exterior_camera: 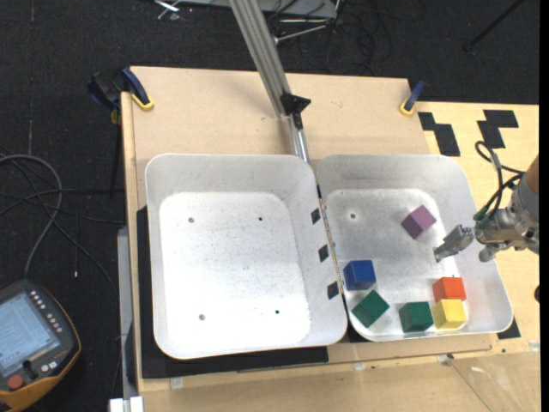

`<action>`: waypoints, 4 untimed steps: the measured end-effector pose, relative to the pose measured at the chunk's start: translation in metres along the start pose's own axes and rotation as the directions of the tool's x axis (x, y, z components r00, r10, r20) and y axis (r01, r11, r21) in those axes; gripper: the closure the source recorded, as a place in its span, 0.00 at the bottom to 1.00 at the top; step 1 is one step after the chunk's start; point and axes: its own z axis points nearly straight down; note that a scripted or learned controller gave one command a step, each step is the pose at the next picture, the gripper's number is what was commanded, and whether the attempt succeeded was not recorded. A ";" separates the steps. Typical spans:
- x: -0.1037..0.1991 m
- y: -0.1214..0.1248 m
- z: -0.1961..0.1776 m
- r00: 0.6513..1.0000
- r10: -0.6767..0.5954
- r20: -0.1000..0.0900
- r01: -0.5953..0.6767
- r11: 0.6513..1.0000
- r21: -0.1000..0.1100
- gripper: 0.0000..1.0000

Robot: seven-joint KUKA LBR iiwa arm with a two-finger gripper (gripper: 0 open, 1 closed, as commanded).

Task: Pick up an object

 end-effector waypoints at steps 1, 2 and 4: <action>0.004 0.066 0.123 1.000 -0.004 0.003 0.004 1.000 -0.002 0.00; 0.014 0.150 0.120 1.000 -0.006 0.002 0.006 1.000 -0.006 0.00; 0.111 0.149 0.016 1.000 -0.011 -0.003 0.011 1.000 -0.008 1.00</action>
